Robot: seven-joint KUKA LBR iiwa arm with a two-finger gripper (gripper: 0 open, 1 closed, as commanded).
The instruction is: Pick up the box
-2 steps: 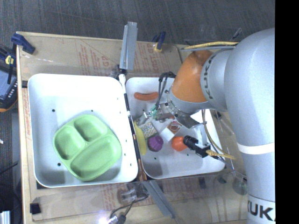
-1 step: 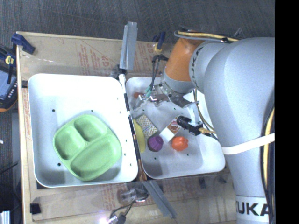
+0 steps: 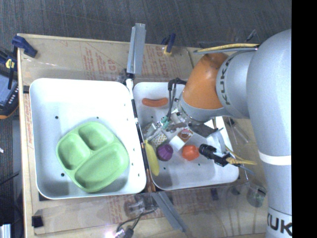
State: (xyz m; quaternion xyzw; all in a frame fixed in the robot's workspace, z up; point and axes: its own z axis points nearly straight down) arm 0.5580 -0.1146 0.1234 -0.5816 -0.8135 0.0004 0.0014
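A small pale box with red print (image 3: 185,133) lies in the right bin (image 3: 198,177), partly hidden under the arm's wrist. My gripper (image 3: 161,125) hangs low over the bin's left middle, just left of the box and above a speckled grey object (image 3: 160,139). Nothing visibly sits between the gripper's tips, and the wrist covers most of the box.
The right bin also holds a red sausage (image 3: 155,102) at the back, a purple ball-like object (image 3: 165,152), a red tomato (image 3: 189,152) and a yellow banana (image 3: 152,160) along the left wall. A green divided plate (image 3: 92,156) lies in the left bin (image 3: 49,98).
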